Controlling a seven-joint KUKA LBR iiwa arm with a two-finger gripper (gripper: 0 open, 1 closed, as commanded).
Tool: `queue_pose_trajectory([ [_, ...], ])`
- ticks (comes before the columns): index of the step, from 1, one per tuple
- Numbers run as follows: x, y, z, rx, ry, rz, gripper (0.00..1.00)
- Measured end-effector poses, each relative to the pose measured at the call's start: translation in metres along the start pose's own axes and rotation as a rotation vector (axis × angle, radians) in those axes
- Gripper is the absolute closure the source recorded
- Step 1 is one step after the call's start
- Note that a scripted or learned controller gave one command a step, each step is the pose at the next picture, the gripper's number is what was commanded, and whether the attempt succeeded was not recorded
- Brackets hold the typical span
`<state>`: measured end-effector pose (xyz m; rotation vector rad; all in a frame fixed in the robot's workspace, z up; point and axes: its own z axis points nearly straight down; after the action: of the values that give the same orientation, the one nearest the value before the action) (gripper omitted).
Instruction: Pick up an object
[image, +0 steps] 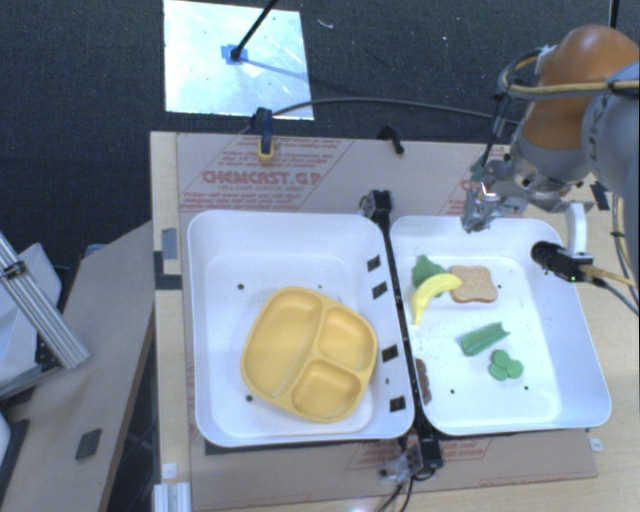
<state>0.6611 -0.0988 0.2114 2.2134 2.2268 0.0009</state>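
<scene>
— Where is your gripper?

— My gripper (482, 213) hangs over the far edge of the right bin (570, 400), near that bin's far left corner. It points down. It is small and blurred here, so I cannot tell how it is set, and I see nothing in it.

— And the arm behind it?

— My wrist rises up and to the right from the gripper. The orange band (580, 85) sits above it at the top right corner, with cables looped around it. The rest of me runs off the right edge.

— What lies in the right bin?

— A yellow banana (433, 292) lies near the bin's left wall, slanting. A dark green piece (427, 269) touches its far end. A slice of toast (473, 285) lies just beside the banana, on its right. Nearer the camera lies a green pod (484, 338), and just beyond it a small green lump (505, 368). All of them are nearer the camera than my gripper, and apart from it.

— And the left bin?

— The left bin (225, 260) holds a yellow tray (310, 352) with three compartments, lying flat and turned at an angle.
</scene>
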Motion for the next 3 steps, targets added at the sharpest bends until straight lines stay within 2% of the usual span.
queue_pose_trajectory([
  [1, 0.049, -0.033, -0.009, 0.002, 0.002, -0.002, 1.00],
  [3, 0.134, -0.076, -0.024, 0.003, 0.002, -0.002, 1.00],
])
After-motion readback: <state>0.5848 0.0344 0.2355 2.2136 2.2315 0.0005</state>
